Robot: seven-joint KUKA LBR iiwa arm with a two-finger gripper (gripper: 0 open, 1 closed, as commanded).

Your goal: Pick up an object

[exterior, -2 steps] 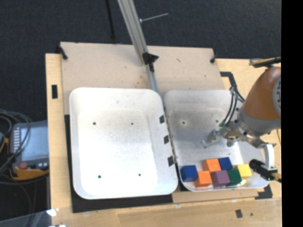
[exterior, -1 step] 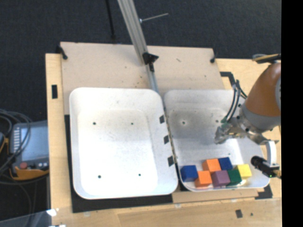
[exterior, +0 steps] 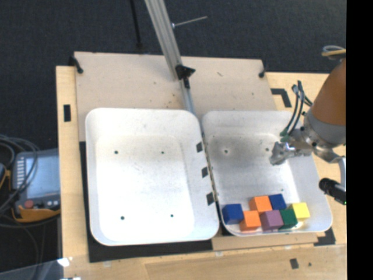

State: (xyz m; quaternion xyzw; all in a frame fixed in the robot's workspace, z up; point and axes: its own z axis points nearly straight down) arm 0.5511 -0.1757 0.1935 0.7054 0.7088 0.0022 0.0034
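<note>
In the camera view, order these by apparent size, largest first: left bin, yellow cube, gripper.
1. Left bin, by far the largest.
2. Gripper, much smaller, though nearer the camera than the cubes.
3. Yellow cube, a little smaller.

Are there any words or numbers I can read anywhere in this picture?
None can be read.
The coloured blocks in the right bin have plain faces.
The small device with a screen beside the bench is too blurred to read.
The black marks on the bench are shapes, not letters.
</note>
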